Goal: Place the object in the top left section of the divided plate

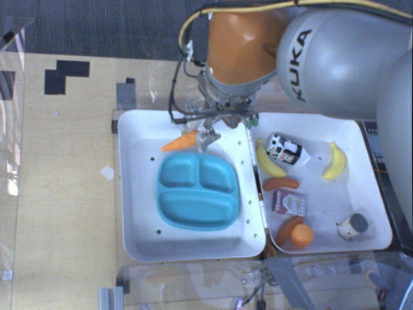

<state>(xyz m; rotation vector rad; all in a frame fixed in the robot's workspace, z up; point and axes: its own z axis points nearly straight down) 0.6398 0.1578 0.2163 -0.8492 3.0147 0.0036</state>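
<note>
A blue divided plate (199,192) lies in the left bin (139,173), with two small sections at the top and one long section below. An orange carrot (178,143) lies nearly level just beyond the plate's top left corner, its thin tip pointing left. My gripper (206,136) hangs from the orange wrist straight above the left bin's far right part. The carrot's thick end reaches right up to the gripper. Whether the carrot is held or rests on the bin floor is unclear.
The right bin (371,192) holds two bananas (335,162), a black and white carton (286,150), a sausage (281,184), a small red box (288,203), an orange (301,236) and a small cup (353,226). The divider wall (253,179) runs between the bins.
</note>
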